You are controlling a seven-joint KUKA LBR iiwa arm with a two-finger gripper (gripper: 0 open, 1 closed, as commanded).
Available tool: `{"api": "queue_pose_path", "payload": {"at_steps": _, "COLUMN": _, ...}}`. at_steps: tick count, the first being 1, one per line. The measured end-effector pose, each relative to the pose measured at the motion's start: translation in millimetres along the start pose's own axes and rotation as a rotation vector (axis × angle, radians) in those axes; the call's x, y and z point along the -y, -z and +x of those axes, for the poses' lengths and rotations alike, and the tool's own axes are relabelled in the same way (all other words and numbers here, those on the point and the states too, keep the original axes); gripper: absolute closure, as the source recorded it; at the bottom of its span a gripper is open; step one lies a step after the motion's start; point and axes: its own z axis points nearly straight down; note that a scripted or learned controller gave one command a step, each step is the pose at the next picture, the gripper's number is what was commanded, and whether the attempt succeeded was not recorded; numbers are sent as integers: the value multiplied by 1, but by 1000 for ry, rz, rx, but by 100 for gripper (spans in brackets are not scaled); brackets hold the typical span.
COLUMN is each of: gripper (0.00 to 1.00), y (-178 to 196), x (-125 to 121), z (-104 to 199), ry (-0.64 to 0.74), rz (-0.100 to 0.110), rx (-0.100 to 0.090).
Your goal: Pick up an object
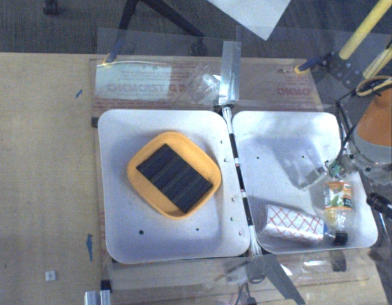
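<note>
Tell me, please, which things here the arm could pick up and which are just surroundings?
Candidates to pick:
yellow tray with dark insert
small bottle
red-latticed white packet

Surroundings:
left bin
right bin
office chair base

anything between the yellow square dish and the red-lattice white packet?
Camera view: bare white floor of the left bin, then the divider where the two bins meet. The yellow square dish and red-lattice white packet sit in separate bins.

Arm (378, 127) low at right; tool (335, 168) down
</note>
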Motion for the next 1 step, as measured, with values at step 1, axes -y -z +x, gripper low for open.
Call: {"api": "queue_pose_path", "payload": {"at_steps": 1, "gripper": 0, "y": 52, "x": -18, "z": -14, "ry": 138, "rz": -2, "rx": 4}}
